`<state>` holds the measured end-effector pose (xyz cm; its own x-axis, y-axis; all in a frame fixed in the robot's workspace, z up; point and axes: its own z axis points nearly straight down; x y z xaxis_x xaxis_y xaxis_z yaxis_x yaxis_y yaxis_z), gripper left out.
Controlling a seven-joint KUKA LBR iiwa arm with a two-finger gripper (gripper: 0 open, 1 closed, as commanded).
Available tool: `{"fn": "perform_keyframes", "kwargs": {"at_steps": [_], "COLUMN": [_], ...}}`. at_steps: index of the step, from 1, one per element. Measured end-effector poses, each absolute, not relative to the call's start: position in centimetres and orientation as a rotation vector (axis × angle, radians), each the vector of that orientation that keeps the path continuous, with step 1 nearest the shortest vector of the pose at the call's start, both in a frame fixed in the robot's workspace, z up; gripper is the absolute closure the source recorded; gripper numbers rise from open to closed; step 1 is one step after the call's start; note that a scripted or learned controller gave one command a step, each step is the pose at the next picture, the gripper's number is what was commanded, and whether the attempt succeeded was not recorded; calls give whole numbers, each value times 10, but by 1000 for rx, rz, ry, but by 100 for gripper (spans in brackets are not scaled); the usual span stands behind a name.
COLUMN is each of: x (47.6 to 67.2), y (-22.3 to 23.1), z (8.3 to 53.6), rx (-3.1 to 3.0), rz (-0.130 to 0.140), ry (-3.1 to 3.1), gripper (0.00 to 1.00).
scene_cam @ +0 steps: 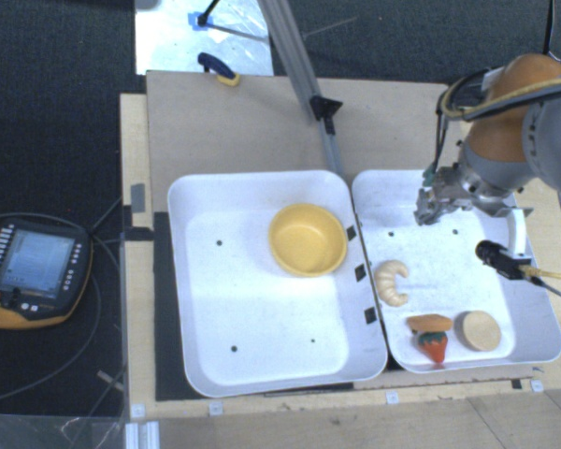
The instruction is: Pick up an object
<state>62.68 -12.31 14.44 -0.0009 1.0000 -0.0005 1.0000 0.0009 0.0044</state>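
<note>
The arm comes in from the right and the fingers (431,208) hang over the upper left part of the right bin (542,344), above bare white floor. How far apart they stand, I cannot tell; nothing shows between them. The nearest pick, a pale croissant (392,282), lies well below the fingers, near the bin's left wall. Further down in the front corner sit 3 more: a small brown bun-like piece (430,323), a red strawberry-like toy (435,346) just under it, and a tan round disc (479,330) beside them. Over in the left bin (206,344), a yellow bowl (308,239) rests upright on the surface's other tray.
</note>
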Motion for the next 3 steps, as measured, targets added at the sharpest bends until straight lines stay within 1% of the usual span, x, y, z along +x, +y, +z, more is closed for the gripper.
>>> {"fn": "perform_keyframes", "kwargs": {"at_steps": [1,2,3], "x": [621,622,618], "y": [-130,-131,-81], "z": [194,236,225], "rx": [2219,2218,2217], "rz": [5,4,1], "ry": [2218,2220,2227], "gripper": [100,100,100]}}
